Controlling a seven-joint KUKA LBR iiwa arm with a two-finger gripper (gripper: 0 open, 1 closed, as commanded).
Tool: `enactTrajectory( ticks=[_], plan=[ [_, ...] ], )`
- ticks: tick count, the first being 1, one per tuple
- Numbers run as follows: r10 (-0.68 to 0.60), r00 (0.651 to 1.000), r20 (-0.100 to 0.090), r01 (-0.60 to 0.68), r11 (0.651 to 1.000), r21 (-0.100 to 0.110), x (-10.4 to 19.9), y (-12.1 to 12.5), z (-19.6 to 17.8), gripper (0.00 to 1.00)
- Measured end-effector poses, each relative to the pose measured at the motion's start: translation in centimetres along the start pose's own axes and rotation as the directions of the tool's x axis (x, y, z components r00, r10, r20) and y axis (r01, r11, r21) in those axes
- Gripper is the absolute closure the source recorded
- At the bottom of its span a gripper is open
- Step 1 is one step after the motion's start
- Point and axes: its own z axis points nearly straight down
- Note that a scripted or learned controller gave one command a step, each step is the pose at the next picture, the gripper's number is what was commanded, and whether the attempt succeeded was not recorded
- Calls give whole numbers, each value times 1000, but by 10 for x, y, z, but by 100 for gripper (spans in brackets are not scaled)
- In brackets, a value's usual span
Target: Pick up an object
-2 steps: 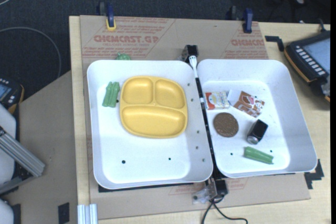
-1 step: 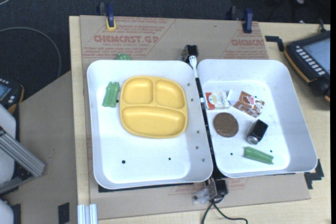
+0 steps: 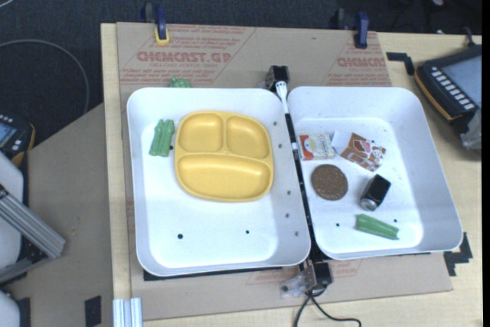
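At the opening step, with nothing lifted yet: in the right bin (image 3: pixel 429 134), a brown disc (image 3: pixel 330 182) near the middle, two snack packets (image 3: pixel 317 145) toward its 12 o'clock, a black can (image 3: pixel 375 192) at its 3 o'clock and a green stick (image 3: pixel 376 227) at its 5 o'clock. In the left bin (image 3: pixel 153 226), a yellow divided plate (image 3: pixel 222 157) with a green bundle (image 3: pixel 161 138) at its 9 o'clock. Cannot tell whether the tool is apart or together; next, by judgement, choose a piece lying free, such as the green stick, descend squarely over it and span its narrow side.
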Motion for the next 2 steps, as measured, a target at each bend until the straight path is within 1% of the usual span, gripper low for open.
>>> enactTrajectory(
  ticks=[1, 2],
  plan=[
    [-2, 1000, -1, 2, 1000, 1, 50, 1, 125, 100],
    [-4, 1000, 7, 4, 1000, -28, 73, 2, -33, 100]
  ],
)
